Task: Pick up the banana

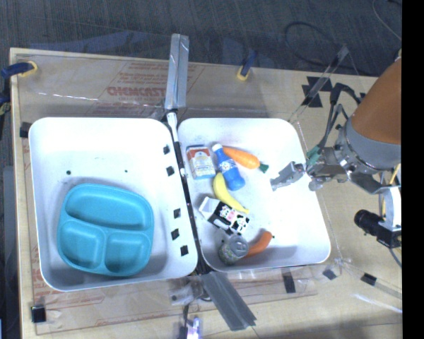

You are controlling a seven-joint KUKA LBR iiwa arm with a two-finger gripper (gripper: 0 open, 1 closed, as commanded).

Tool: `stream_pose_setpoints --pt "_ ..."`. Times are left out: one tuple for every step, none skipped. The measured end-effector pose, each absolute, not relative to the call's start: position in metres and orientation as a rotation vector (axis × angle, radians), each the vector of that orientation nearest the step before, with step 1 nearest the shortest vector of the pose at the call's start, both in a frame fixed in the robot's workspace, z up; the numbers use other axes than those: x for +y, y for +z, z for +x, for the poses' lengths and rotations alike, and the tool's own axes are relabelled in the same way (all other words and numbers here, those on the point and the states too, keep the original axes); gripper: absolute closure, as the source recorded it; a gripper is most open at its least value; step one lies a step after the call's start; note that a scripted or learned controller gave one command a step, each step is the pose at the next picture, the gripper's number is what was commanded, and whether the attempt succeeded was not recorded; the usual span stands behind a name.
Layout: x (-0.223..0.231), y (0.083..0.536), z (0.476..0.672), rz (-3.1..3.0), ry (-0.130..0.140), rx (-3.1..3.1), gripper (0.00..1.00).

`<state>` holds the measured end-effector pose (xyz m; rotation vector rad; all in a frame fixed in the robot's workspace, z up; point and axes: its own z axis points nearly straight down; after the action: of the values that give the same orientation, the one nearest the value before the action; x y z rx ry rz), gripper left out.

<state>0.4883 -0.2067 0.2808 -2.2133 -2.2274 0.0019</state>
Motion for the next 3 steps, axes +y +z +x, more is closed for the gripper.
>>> stream_pose_setpoints --pt "-0.162 0.171 0.553 -2.224 0.004 -2.215 0.00" --pt "-0.152 0.091 0.549 -2.199 0.004 -2.238 0.00" --pt "-0.153 0.101 0.549 -2.194 0.005 -2.242 1.00"
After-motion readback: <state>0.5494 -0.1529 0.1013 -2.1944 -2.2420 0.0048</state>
